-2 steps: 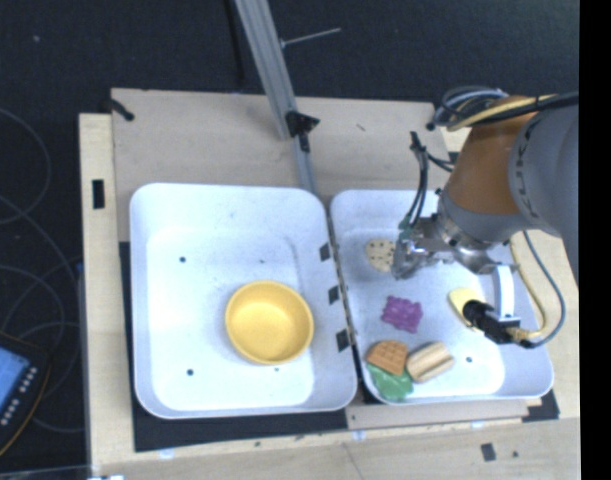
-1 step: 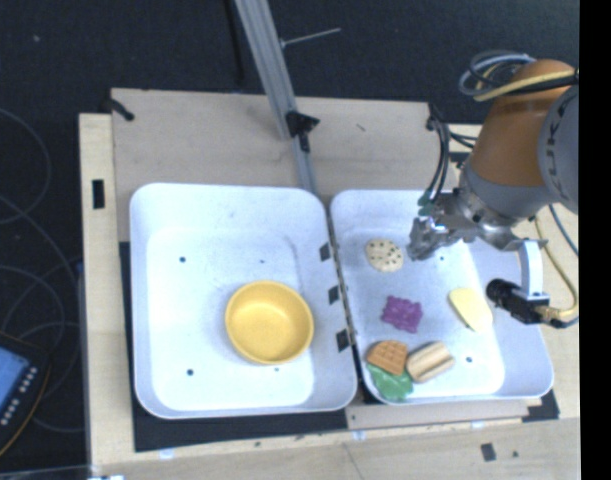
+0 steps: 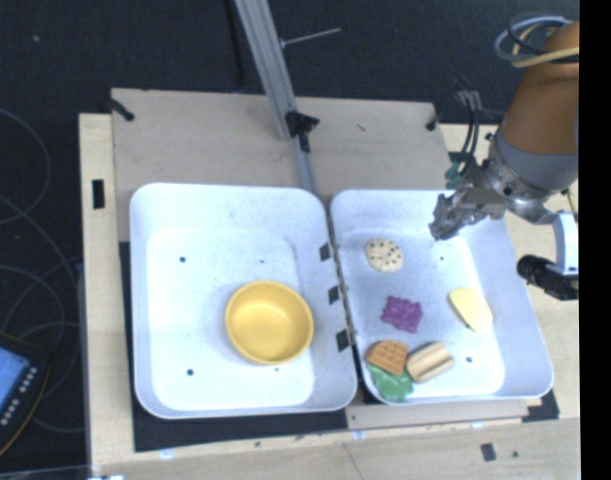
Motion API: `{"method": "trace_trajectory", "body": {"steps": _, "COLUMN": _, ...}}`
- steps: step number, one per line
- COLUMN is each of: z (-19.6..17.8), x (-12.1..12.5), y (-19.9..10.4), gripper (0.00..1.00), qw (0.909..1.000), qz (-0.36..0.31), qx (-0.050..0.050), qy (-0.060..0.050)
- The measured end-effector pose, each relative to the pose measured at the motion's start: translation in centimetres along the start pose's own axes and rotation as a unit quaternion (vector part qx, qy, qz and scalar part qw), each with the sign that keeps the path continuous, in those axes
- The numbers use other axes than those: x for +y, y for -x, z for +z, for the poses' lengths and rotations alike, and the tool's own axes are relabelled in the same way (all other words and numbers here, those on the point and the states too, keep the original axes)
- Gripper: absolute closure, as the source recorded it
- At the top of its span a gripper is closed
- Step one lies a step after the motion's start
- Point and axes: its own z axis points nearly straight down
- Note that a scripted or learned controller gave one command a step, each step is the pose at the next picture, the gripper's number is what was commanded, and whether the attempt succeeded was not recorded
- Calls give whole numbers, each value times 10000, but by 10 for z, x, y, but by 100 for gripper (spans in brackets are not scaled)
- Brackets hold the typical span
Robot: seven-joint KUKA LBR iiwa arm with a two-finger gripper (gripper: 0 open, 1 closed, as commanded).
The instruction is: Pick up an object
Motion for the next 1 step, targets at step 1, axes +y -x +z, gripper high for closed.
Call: {"method": "trace_trajectory", "body": {"steps": 1, "z": -10, "x": 1, "y": 0, "gripper": 100, "qw": 10000, "qz": -13, "qx": 10, "qy": -26}}
